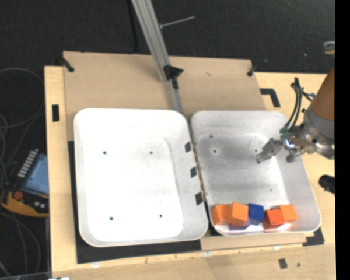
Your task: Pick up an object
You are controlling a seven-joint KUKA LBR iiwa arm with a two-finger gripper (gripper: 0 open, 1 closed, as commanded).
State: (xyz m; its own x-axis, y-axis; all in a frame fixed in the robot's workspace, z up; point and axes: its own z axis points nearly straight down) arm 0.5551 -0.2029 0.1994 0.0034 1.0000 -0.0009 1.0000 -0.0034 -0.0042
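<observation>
Several small blocks lie in a row along the near wall of the right bin [245,127]. From left to right they are two orange blocks [230,213], a blue block [255,212] and two more orange blocks [279,216]. A sliver of something purple [238,227] peeks out under the left pair. My gripper [278,153] hovers over the right side of this bin, well behind the blocks and apart from them. It stands open, one grey finger [266,151] pointing left, with nothing between the fingers.
The left bin [131,174] lies beside the right one, with black clips [193,171] along the shared edge. A metal rail [154,37] slants in from the top to the bins' junction. Cables and a handheld device [29,182] lie off the bench at the left.
</observation>
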